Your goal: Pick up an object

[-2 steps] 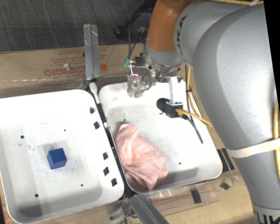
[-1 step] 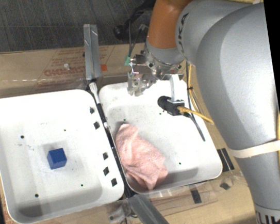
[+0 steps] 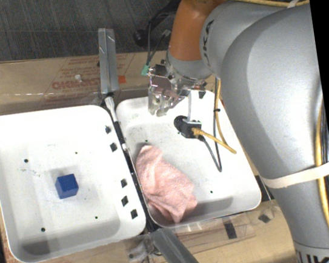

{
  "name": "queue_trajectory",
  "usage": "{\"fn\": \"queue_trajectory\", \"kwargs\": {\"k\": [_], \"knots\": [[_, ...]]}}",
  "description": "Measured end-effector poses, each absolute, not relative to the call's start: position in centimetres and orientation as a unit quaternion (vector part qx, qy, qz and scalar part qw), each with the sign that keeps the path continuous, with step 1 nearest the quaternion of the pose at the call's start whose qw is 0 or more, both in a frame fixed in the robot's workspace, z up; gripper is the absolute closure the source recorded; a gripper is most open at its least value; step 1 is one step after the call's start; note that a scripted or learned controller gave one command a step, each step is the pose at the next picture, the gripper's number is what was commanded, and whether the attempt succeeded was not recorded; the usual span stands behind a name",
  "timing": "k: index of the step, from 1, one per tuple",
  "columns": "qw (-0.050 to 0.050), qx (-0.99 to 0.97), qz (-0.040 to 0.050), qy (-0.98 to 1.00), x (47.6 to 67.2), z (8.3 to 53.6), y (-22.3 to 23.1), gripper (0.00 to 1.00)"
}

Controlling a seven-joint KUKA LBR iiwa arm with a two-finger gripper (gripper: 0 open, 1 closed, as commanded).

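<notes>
A pink cloth (image 3: 163,183) lies crumpled in the right bin (image 3: 220,177), against the divider between the bins. In the left bin (image 3: 43,140) a small blue cube (image 3: 66,185) rests on the floor, left of centre. My gripper (image 3: 160,109) hangs over the far left corner of the right bin, above and beyond the cloth. Its fingers point down and stand slightly apart with nothing between them.
The grey arm with its orange band (image 3: 189,29) covers the right side of the right bin. A black and yellow cable (image 3: 205,137) hangs over that bin's floor. Cardboard (image 3: 34,80) lies under the bins, and a grey bar (image 3: 106,60) stands behind the divider.
</notes>
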State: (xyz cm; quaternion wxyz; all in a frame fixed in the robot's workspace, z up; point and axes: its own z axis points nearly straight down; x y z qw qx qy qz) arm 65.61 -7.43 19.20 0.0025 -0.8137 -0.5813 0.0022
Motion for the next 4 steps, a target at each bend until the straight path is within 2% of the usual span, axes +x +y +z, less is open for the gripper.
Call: {"fn": "queue_trajectory", "kwargs": {"k": [3,4], "knots": [[0.002,-0.813,0.0023,-0.582,65.7,22.5,-7.6,1.0],[0.002,-0.859,0.0027,-0.512,65.6,19.1,-8.2,1.0]]}}
